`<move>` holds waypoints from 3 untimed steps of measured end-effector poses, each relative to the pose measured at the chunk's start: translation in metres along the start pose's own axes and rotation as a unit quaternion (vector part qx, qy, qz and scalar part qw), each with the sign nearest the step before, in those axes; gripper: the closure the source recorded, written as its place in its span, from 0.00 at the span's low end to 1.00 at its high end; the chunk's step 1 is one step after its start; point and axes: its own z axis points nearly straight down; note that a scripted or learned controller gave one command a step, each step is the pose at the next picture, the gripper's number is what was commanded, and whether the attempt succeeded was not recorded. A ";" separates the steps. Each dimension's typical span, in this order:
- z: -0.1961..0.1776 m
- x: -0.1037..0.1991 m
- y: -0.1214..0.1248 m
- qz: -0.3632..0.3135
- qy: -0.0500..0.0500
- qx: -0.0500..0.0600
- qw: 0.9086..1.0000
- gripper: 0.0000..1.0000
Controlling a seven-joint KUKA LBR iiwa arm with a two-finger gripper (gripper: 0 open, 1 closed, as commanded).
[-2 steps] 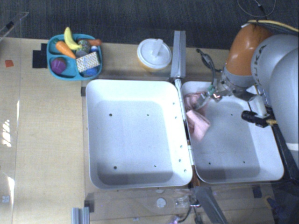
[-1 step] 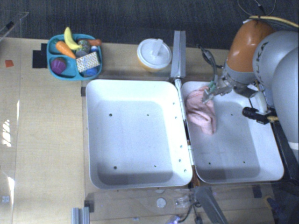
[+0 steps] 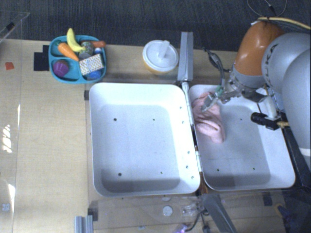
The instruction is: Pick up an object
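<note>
Where arm overhangs, tool blurred against pink cloth.

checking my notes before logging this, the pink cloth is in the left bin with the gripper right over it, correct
Not quite. The pink cloth lies in the right bin, against its left wall, not in the left bin. The camera view shows this. The rest holds: the gripper is right over the cloth's upper end.

Wooden bench — two white bins, blue tray, lidded cup
</note>
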 end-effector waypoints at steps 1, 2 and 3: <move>0.011 0.011 -0.050 0.000 -0.003 -0.007 1.000 0.00; -0.030 0.005 -0.038 0.032 -0.001 -0.004 0.999 0.00; 0.012 0.018 -0.049 -0.008 -0.003 -0.007 1.000 0.00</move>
